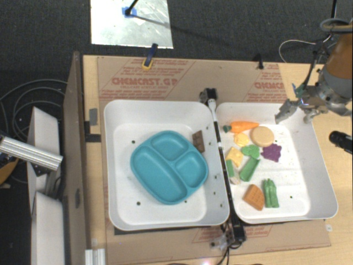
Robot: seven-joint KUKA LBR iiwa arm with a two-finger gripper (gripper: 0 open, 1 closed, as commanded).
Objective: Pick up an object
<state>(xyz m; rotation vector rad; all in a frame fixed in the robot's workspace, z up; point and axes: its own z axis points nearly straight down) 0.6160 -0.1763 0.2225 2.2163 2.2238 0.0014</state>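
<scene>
The right bin holds several toy foods: an orange carrot, a round tan biscuit, purple grapes, yellow pieces, a green cucumber, an orange wedge and a dark green pod. My gripper hangs over the far right part of this bin, up and to the right of the biscuit. It is open, with nothing between its fingers, and touches none of the foods.
The left bin carries a blue divided plate and a small brown block near the shared wall. Cardboard lies under both bins. Cables loop above the arm at the upper right.
</scene>
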